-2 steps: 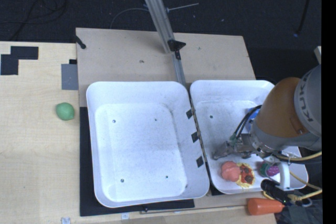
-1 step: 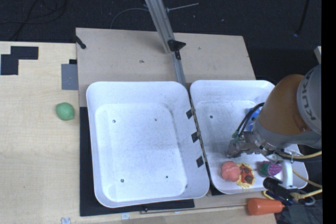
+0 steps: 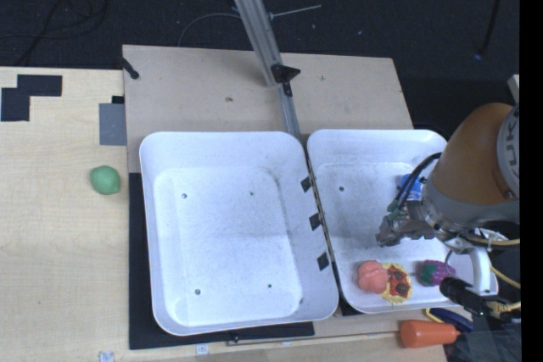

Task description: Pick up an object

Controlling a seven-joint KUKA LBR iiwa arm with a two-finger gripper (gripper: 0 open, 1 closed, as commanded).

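**In the right bin: no toy picked up yet**

In the camera view, from above and at a slant: two white bins side by side, the left bin (image 3: 222,233) and the right bin (image 3: 356,153). One grey arm (image 3: 475,174) with an orange band, reaching in from the right. One gripper (image 3: 393,235), low over the floor of the right bin, near its middle.

Hard to tell from here whether open or shut, with the tip too dark and small. No toy to be seen in its grip.

Just in front of the gripper, by the near wall of the right bin, three small toys in a row:
- one pink toy (image 3: 370,275), round and soft-looking
- one yellow and red toy (image 3: 397,285), touching the pink one
- one purple and green toy (image 3: 433,271), a little apart, to the right

Close to the gripper but not touching it, all three. Also one small blue bit (image 3: 411,186) up by the arm, maybe a toy, maybe a cable; too hidden to say.

Outside the bins: one green ball (image 3: 105,180) far off on the left of the bench, and one orange thing (image 3: 428,333) just past the front of the right bin.

So, as a guess: reaching done, or nearly. Left to do: getting over one toy, closing on it, lifting it clear.
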